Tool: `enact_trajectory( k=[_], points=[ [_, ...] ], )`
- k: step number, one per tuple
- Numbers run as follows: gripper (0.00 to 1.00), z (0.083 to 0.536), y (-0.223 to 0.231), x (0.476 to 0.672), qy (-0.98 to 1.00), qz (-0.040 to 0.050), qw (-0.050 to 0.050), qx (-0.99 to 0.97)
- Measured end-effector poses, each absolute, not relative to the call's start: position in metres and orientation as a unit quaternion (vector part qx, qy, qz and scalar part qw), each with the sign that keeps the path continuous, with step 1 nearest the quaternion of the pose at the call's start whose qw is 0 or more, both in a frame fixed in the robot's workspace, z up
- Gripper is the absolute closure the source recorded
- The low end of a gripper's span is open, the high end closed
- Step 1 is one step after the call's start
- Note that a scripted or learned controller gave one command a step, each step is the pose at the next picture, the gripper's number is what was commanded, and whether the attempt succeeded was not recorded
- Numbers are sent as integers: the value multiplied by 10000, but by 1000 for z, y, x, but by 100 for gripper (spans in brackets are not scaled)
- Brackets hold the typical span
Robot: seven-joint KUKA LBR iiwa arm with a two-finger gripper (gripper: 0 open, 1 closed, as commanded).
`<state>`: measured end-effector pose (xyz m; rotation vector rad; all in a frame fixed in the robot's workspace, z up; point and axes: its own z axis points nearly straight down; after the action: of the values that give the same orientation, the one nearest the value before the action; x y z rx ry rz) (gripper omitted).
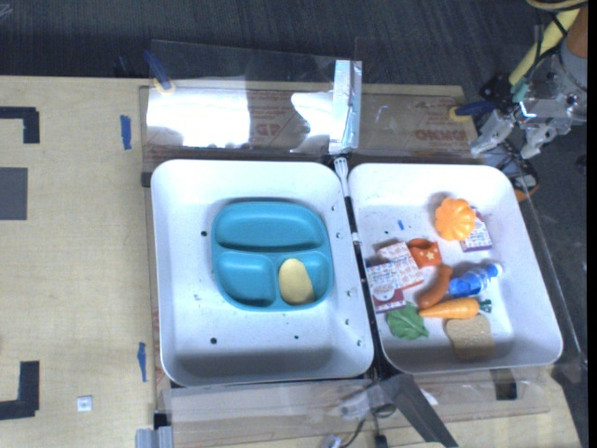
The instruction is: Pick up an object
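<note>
Reaching down from the far right corner, the pincer (522,138), whose state I cannot tell, should probably target the orange pumpkin toy (454,218), standing apart in the right bin (532,250). Two bins sit on the table (75,250); the left bin (177,250) holds one blue tray (252,241) and one yellow egg (296,280).

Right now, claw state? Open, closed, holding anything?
Claw: cannot be told. It sits above the right bin's far right corner, over none of the objects, with nothing visibly held.
</note>
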<state>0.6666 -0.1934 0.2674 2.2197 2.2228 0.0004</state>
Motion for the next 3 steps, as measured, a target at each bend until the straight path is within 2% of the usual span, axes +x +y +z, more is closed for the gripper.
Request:
enact_trajectory(
  k=[1, 2, 3],
  points=[
    [0, 167, -204, 603, 6898, -22, -29, 7239],
    [0, 95, -173, 615, 7075, 38, 80, 7067],
    [0, 96, -183, 593, 7271, 66, 112, 6864]
  ],
)
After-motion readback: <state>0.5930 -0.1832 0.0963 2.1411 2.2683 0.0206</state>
